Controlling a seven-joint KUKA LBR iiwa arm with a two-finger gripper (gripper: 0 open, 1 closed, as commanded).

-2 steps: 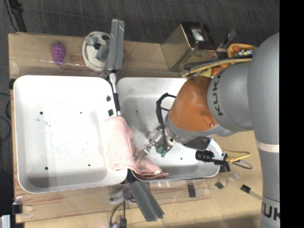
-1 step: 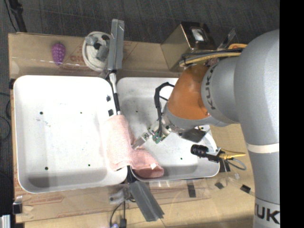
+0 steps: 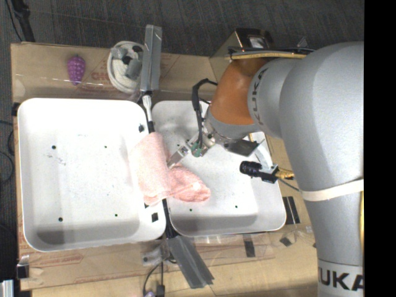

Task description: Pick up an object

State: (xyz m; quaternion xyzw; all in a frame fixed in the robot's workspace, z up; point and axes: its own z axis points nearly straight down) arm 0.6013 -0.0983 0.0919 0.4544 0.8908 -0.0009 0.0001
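Grey arm [image 3: 328, 135], largest item and closest to the lens, enters from the right with its orange band [image 3: 232, 98] above the wrist. Gripper [image 3: 183, 153]: low over the right bin [image 3: 247, 200], tip at the upper right edge of the pink cloth [image 3: 162, 173]; whether it is spread or closed cannot be told from this angle, and nothing is seen held. Pink cloth: the only loose item in the bins, soft and crumpled, draped across the two adjoining rims — one part in the left bin [image 3: 74, 166], a thicker bunched part in the right. Step in hand, as judged: closing in on the cloth for a grasp. Best practice would be to aim at the bunched fold in the right bin, where there is bulk to pinch, and to lift straight up so the trailing part slides off the rims rather than snagging. Obstruction: the raised rims beneath the cloth, which a low descent could strike. Outside the bins, on the bench [image 3: 43, 60]: small purple object [image 3: 76, 68], white round item [image 3: 125, 67], grey upright bar [image 3: 150, 57] — all well apart from the grasp.
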